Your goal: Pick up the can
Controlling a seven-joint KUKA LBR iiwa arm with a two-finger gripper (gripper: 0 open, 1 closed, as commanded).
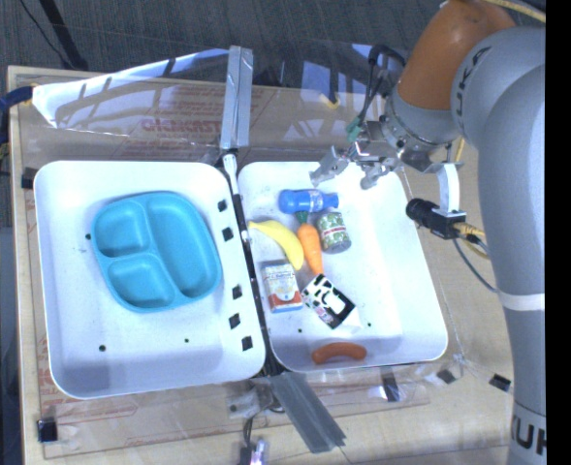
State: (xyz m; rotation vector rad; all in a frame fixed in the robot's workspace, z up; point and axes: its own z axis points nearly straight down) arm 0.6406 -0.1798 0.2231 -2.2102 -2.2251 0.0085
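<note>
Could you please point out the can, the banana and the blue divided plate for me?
can (333,231), camera view, its side.
banana (279,241), camera view, mid-length.
blue divided plate (183,235), camera view, its largest compartment.

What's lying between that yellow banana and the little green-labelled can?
In the camera view, an orange carrot lies between the yellow banana and the green-labelled can.

Bright, even light from overhead, and the picture was a touch soft.
Glare streaked the clear sheet behind the white bins; shadows stayed faint.
</note>
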